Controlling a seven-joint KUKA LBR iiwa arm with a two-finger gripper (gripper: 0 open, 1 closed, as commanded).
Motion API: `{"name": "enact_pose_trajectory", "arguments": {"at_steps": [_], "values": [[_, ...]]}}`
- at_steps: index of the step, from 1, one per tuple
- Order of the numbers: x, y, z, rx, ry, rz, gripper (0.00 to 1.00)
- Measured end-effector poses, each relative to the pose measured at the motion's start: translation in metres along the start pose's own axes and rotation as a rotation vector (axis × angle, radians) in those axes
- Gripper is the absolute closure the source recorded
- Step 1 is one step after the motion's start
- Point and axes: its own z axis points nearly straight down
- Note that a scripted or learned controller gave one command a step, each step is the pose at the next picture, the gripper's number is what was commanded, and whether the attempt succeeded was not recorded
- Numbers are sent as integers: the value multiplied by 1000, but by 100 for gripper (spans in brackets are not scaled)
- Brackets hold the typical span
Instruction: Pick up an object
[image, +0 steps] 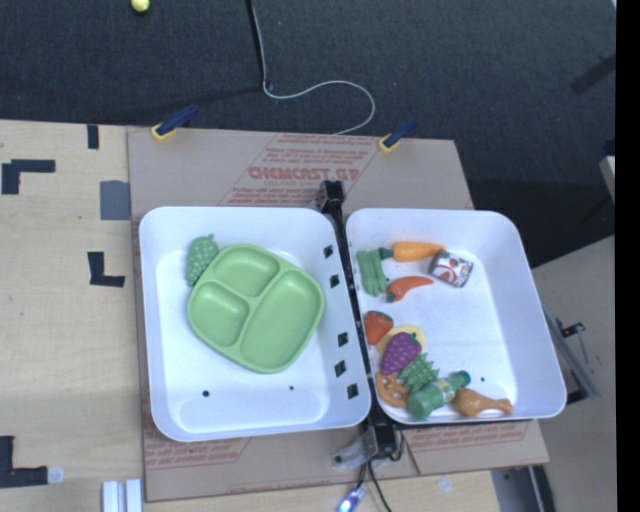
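The right bin (500, 300) holds several toy foods along its left and front sides. An orange carrot (415, 250) lies at the back beside a small red and white can (451, 268). Green beans (371, 270) and an orange pepper (408, 287) sit just below them. Further forward are a red tomato (377, 325), purple grapes (398, 351), a green leafy piece (419, 372), a green vegetable (436, 394) and a tan gourd shape (480, 404).
The left bin (170, 370) holds a green divided plate (256, 308) with a green grape bunch (201, 256) at its back left corner. Both bins rest on cardboard (300, 170). A white cable (320, 95) loops over the dark floor behind.
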Motion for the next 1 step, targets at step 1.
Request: {"name": "enact_pose_trajectory", "arguments": {"at_steps": [1], "values": [[2, 0, 30, 0, 0, -2, 100]]}}
